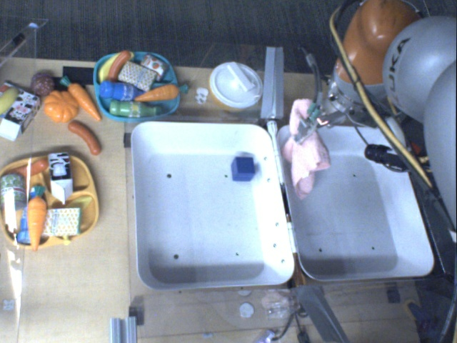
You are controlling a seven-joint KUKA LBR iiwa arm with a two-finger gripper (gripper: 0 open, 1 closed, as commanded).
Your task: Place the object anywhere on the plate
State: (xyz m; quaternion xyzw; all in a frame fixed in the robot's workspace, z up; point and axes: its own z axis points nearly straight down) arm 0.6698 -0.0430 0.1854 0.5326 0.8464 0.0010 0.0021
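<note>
A pink cloth [307, 156] is seen hanging at the left wall of the right bin [371, 256], close to the seam between the two bins. Its upper part is gathered in the pincer [308, 123], which is closed on it, and the rest droops in loose folds toward the bin floor; whether the lower end touches the floor cannot be told. It is judged to be light, soft and limp: it will sag and swing when carried, and it is best taken by a bunched fold near the top, as here, not by a thin edge. Little risk of breakage is expected, though a slack pinch could let it slip.

One small blue cube [243, 167] lies on the floor of the left bin [207, 263], well apart from the cloth. Two white bins are counted, side by side on the worktop [107, 291]. Behind them one round white lidded container [236, 84] is seen. At the far left, one blue bowl [171, 106] of toy food and one yellow dish [89, 191] of toy food are placed, with a few loose toy vegetables near them. A plate as such cannot be picked out with certainty.
</note>
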